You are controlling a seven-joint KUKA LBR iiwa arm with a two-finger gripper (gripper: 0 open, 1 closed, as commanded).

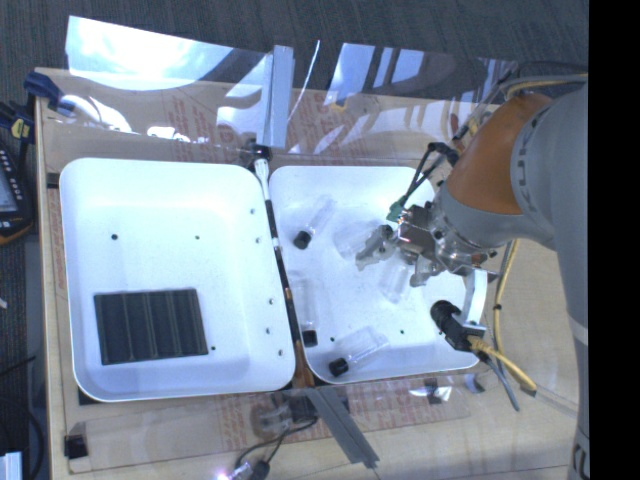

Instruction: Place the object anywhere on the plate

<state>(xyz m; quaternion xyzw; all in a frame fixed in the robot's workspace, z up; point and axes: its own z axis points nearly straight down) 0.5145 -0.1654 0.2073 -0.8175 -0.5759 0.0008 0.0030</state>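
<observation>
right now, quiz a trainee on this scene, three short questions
1. True or false: the dark ribbed plate lies in the left bin.
2. Which bin is the gripper over? A left, B right, C neither.
3. Fill in: the clear vials, such as the vial near the front edge, have ____ caps.

Key:
1. True; it sits in that bin's front left part.
2. B; the arm reaches over the right bin.
3. Black; another black-capped vial lies near the divider.
</observation>
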